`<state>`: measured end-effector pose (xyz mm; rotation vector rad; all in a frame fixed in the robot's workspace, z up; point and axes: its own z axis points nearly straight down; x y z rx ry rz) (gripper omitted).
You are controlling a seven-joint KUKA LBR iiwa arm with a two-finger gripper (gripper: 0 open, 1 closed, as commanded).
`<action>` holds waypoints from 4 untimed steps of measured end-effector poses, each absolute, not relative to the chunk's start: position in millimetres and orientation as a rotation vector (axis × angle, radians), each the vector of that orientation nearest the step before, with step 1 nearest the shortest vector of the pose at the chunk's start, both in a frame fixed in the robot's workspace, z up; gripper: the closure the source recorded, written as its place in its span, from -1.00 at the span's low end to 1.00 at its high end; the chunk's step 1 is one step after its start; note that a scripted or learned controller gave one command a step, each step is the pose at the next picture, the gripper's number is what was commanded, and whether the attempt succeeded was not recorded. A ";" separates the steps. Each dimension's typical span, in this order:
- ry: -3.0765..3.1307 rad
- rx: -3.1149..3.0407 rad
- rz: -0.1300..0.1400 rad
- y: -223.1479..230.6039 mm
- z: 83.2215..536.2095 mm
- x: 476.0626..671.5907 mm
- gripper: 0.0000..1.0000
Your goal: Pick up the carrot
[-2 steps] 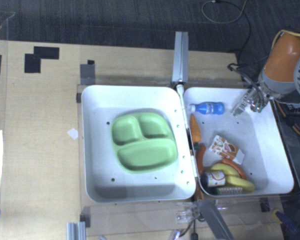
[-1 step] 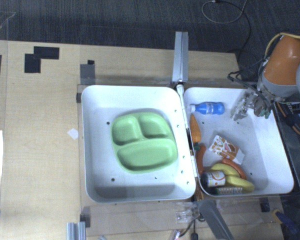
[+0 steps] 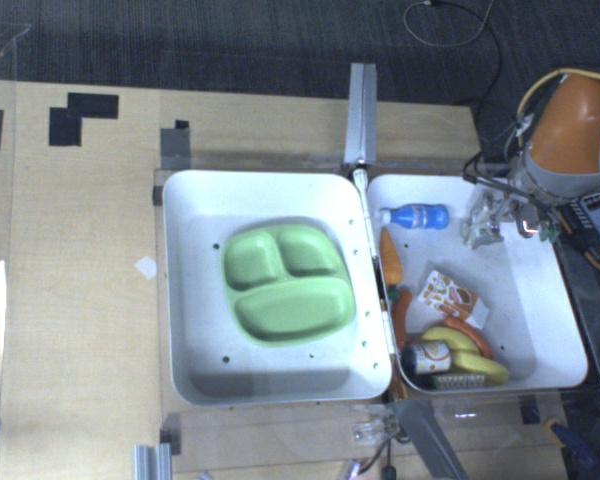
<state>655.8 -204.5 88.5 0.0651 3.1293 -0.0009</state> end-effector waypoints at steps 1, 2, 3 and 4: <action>3.101 -0.395 -0.005 -204.5 90.0 661.2 1.00; 2.985 -0.925 -0.010 -205.2 90.9 673.1 1.00; 2.631 -1.689 -0.017 -206.3 91.8 673.1 1.00; 2.356 -2.058 -0.020 -206.4 92.0 673.1 1.00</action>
